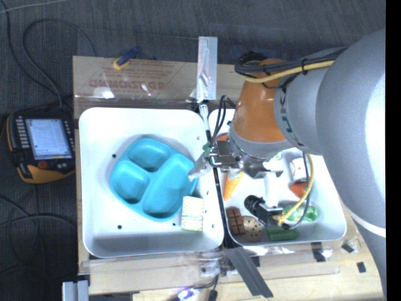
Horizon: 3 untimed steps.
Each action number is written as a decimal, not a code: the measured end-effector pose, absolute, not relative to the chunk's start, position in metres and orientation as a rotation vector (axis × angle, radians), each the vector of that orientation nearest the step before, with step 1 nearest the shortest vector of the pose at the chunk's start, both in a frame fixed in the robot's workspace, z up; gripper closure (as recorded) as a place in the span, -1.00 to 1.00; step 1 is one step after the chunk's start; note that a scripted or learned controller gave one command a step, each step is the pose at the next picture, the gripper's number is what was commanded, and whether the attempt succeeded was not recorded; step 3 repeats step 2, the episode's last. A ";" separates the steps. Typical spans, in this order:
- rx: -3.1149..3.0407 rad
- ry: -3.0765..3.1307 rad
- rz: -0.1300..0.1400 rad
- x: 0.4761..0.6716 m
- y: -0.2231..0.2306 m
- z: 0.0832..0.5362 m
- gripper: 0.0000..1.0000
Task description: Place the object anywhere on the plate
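A blue divided plate [150, 177] lies in the left bin [100, 231]. A pale white-and-green block [192, 213] rests against the plate's lower right rim. My gripper [241, 166] hangs over the left side of the right bin [332, 227], close to the wall between the bins, and the wrist hides most of it. An orange carrot-like piece [232, 184] pokes out just below the gripper; I cannot tell whether it is held.
The right bin also holds a brown chocolate-like bar [235, 220], a dark cookie [254, 229], green items [282, 234] along the front, and an orange-red item [299, 175]. A handheld pendant [41, 144] lies left of the bench.
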<state>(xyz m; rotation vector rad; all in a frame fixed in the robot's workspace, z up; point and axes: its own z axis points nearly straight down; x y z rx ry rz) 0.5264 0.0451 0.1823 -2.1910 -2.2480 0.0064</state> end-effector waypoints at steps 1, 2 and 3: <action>-2.191 -2.248 0.006 0.526 0.045 0.182 -1.00; -1.854 -2.535 0.006 0.545 0.070 0.213 -1.00; -1.854 -2.535 0.006 0.545 0.070 0.213 -1.00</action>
